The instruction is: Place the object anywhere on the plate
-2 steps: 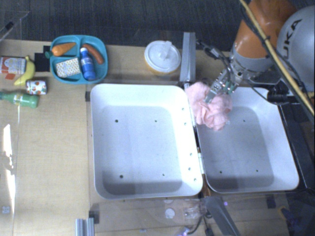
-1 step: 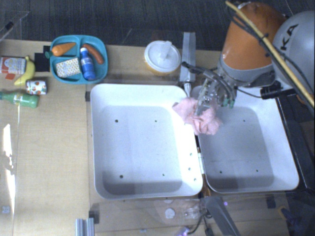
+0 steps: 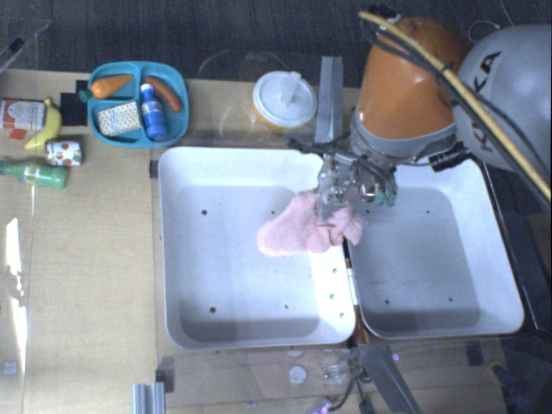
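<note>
The pink cloth (image 3: pixel 304 227) hangs from the closed jaws of the gripper (image 3: pixel 332 203) above the left bin (image 3: pixel 216 317). Risk: the grip takes only an edge; the limp fabric may slip free during transfer.

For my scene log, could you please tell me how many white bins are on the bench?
2: the left bin holds most of the pink cloth; the right bin sits beside it, under the arm.

Hidden and cropped areas
You could not see the pink cloth's (image 3: pixel 297 228) right part under the gripper (image 3: pixel 343 198); the arm (image 3: pixel 509 76) was cropped.
</note>
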Controlling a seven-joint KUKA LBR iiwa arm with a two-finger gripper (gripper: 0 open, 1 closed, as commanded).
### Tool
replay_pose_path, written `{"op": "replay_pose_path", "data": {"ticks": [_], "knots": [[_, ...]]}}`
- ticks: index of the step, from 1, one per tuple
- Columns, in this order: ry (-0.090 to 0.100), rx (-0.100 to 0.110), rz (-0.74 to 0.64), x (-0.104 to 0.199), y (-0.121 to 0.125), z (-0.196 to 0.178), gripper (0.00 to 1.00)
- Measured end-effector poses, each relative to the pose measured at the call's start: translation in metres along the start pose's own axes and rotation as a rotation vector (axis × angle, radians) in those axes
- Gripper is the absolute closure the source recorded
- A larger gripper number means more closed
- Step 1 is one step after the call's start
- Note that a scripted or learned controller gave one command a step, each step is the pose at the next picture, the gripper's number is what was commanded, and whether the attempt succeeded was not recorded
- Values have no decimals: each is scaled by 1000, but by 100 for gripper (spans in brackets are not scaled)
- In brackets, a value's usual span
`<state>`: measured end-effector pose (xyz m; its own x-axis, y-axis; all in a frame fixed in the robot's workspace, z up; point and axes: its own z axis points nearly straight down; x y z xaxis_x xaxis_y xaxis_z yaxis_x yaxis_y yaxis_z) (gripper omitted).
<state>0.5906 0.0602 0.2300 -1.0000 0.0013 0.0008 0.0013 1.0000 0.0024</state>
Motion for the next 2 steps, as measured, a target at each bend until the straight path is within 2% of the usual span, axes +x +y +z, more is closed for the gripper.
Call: {"op": "replay_pose_path", "data": {"ticks": [1,2], "knots": [[1,0,-4,22,46,8,100],[0,0,-4,21,46,7,0]]}}
